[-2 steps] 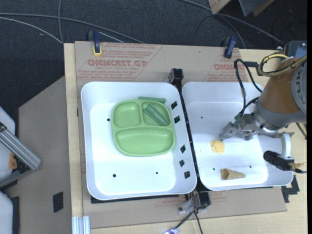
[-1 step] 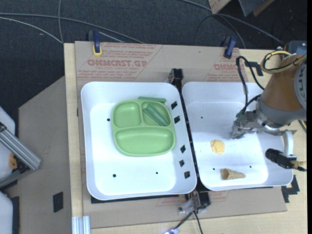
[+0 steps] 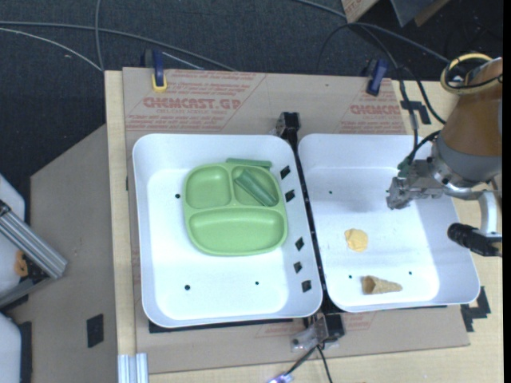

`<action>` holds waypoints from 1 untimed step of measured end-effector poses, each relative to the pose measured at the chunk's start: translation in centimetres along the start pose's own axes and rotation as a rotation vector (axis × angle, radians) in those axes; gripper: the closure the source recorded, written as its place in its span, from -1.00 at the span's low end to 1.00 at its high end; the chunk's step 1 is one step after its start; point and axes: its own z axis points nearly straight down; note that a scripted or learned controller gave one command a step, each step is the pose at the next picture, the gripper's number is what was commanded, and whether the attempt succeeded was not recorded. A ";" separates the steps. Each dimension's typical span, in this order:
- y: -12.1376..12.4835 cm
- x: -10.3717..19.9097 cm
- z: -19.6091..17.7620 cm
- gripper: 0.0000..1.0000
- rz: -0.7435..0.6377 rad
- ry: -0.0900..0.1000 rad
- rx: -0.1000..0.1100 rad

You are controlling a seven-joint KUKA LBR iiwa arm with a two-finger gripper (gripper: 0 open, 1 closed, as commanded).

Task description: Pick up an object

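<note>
Left bin [image 3: 160, 286]: green tray [image 3: 235, 210]. Right bin [image 3: 447, 282]: two small yellowish pieces [image 3: 357, 240]. Gripper [image 3: 402, 191] state unclear.

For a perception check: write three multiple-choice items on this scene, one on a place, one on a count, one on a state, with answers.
1. Where is the green divided plate?
A. left bin
B. right bin
C. on the bench outside the bins

2. How many small food pieces lie in the right bin?
A. none
B. two
C. five

3. The gripper is
A. above the right bin, holding nothing visible
B. pressing on the plate
C. carrying the plate

Answers: 1 A, the plate lies inside the left bin. 2 B, a yellow piece and a tan wedge. 3 A, it hangs near the bin's right side, apart from both pieces.
</note>
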 end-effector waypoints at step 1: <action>-0.2 0.6 -6.1 1.00 0.000 0.000 0.000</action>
